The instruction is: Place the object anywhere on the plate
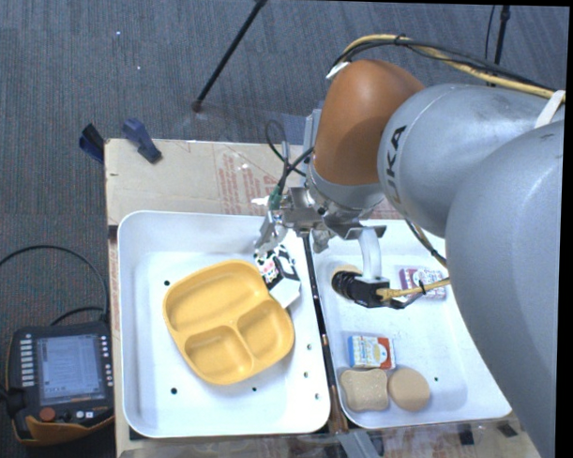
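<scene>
Carton [279, 268] just below fingers [268, 234]

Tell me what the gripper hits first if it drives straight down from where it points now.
Likely the black-and-white carton just under the gripper, lying at the yellow plate's upper right rim in the left bin; depth is unclear.

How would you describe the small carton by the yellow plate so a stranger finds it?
Start at the left white bin and its yellow plate. At the plate's upper right rim, under the pincer, sits the carton, white with black markings.
</scene>
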`<state>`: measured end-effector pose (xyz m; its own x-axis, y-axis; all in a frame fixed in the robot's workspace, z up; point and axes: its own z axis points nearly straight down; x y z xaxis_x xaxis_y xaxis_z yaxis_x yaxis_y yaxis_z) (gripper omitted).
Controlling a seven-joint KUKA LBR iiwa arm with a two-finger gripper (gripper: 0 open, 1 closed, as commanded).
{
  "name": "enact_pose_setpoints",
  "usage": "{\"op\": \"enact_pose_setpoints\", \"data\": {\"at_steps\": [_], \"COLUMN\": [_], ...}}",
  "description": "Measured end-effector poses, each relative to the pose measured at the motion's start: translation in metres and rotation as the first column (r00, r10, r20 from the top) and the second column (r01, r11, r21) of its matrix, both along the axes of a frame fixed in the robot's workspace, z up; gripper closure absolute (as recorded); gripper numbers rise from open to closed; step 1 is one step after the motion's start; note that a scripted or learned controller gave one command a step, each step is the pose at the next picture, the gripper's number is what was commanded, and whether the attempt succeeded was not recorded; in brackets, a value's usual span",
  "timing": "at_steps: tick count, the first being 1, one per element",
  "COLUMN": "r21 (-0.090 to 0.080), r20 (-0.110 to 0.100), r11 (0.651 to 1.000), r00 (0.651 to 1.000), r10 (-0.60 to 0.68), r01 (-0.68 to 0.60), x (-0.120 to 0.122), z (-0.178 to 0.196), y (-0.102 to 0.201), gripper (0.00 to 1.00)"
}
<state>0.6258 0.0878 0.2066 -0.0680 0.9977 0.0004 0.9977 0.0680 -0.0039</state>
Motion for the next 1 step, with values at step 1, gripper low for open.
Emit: {"op": "enact_pose_setpoints", "data": {"at_steps": [1], "r21": [0.000], "r20": [0.000], "r11": [0.999], "r00": [0.999], "r10": [-0.043], "r01": [0.043], "x": [0.0174], "z": [-0.0216], "y": [-0.0033], "gripper": [0.00]}}
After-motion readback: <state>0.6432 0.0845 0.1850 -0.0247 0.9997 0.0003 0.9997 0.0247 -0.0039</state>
